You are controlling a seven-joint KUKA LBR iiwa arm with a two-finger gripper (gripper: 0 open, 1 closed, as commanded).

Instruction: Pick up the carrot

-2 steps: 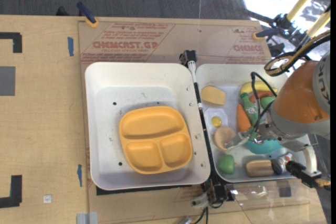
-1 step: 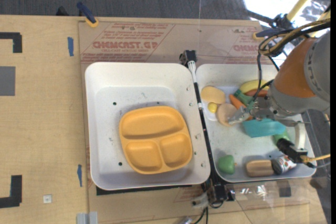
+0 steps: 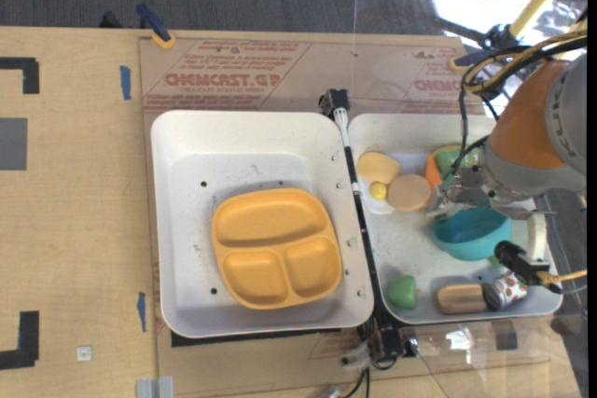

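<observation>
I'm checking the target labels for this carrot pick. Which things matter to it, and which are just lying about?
For the job: carrot, partly hidden by the arm; gripper, above the right bin.

Lying about: yellow divided tray, teal bowl, green piece, tan round piece.

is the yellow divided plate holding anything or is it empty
Empty. The yellow plate lies flat in the left bin, and all three compartments show bare yellow.

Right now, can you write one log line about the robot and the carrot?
arm: over right bin | gripper: beside carrot | carrot: in bin, not lifted | yellow tray: left bin
</observation>
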